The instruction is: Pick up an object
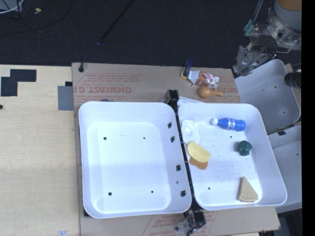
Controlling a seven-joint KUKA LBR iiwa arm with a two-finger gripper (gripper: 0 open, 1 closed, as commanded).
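The jaws are parked way up in the top right corner, hanging over the tabletop outside both bins, and whether they're wide or narrow honestly can't be told from this angle, though nothing is seen gripped in them. Above them the grey arm with its orange band is cut off by the top edge. Just below and left of the jaws, on the brown cardboard sheet, a small tan pear-shaped toy and a red and white wrapper are lying outside the bins, with a blue and yellow bit beside them. The pickable stuff is all found in the right bin: a blue bottle is laid on its side near the far wall, a dark green lump is sat near the right wall, a yellow and orange block is placed close to the divider, a white piece is tucked just above it, and a tan wedge is parked in the near right corner. The left bin is set touching it.
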